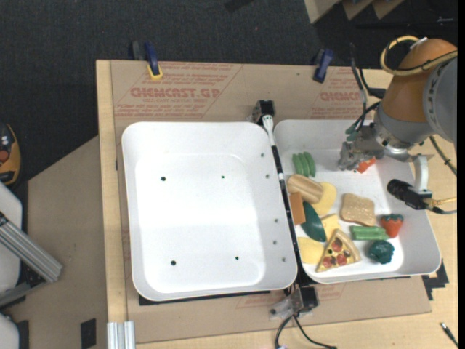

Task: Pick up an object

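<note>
My gripper [354, 155] hangs low over the far part of the right bin [414, 257], below the grey wrist and orange band. A small red-orange piece [366, 165] shows right at its lower edge, and I cannot tell whether it is held. Toy food lies toward the near side of this bin: a green ridged piece [304, 163], a bread roll [305, 187], a slice of toast [357, 209], a pizza slice [339, 251], a green stick [368, 233], a red tomato [393, 225] and a broccoli [381, 251].
The left bin [145, 144] lies beside the right one, their rims meeting at a dark divider [280, 180]. A dark teal piece [314, 225], an orange strip [297, 208] and yellow slices [311, 249] lie close against that divider. Blue clamps [322, 64] hold the board's far edge.
</note>
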Controlling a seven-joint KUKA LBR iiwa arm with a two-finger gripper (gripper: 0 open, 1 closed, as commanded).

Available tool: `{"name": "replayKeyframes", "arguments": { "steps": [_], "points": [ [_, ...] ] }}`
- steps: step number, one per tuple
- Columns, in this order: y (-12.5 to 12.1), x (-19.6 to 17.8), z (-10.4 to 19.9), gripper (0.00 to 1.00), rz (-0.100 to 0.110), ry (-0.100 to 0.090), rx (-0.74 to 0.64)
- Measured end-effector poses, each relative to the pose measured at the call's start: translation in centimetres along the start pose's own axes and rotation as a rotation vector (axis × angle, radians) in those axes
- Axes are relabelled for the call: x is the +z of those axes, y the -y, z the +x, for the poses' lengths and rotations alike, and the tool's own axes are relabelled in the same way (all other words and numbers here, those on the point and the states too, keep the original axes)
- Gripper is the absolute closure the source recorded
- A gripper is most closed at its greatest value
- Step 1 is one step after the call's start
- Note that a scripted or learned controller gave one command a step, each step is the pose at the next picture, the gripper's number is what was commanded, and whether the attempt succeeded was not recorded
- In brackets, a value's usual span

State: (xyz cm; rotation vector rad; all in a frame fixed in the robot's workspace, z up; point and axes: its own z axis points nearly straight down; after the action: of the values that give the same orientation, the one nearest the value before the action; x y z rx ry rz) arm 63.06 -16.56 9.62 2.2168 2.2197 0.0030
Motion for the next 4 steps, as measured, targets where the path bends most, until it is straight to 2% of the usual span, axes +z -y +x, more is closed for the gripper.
{"name": "replayKeyframes", "arguments": {
  "steps": [1,2,3,4],
  "points": [
    [-2.0,-13.5,3.2,1.00,-0.011,0.001,-0.004],
    [-3.9,-16.4,9.8,1.00,-0.003,-0.001,-0.006],
    [-3.9,-24.5,14.7,1.00,-0.006,-0.003,-0.005],
    [-1.4,-28.8,20.4,1.00,-0.003,-0.004,-0.006]
  ]
}}
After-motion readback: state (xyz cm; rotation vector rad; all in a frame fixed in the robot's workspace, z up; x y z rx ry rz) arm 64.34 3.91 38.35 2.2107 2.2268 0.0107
